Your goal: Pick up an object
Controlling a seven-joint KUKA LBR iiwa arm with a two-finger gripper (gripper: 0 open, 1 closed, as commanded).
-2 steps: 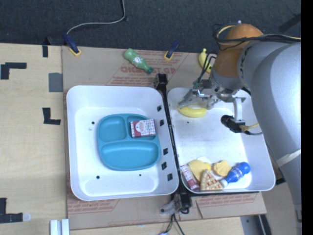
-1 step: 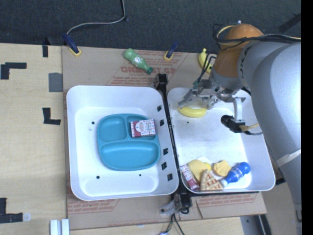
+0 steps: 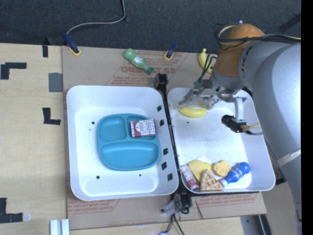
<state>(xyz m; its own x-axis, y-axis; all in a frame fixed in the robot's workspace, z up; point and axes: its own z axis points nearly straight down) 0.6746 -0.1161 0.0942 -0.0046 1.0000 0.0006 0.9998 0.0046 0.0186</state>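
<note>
Across the right side of the view, the grey arm (image 3: 274, 82) filled much of the frame and ran off the edge, its orange band (image 3: 234, 48) hiding part of the bench behind it. It covered the far right corner of the right bin (image 3: 215, 136).

Next in size, the left bin (image 3: 83, 131) held a blue divided tray (image 3: 124, 148), and a small red-and-white carton (image 3: 143, 128) lay on the tray's upper right compartment.

The right bin held a yellow banana-like object (image 3: 193, 112) near its far left corner, lying with its long axis roughly left to right across the view, ends curving slightly upward. The gripper (image 3: 198, 98) hung just above and touching it (whether its fingers were spread or closed could not be told, as the metal parts blurred together).

At the near edge of the right bin sat a cluster: a yellow piece (image 3: 198, 168), a waffle-like wedge (image 3: 210, 181), a blue bottle-shaped item (image 3: 237, 172) and a red packet (image 3: 188, 176), packed too close to separate cleanly.

Outside the bins, a green bottle (image 3: 137, 60) lay on the cardboard, pointing diagonally.
</note>
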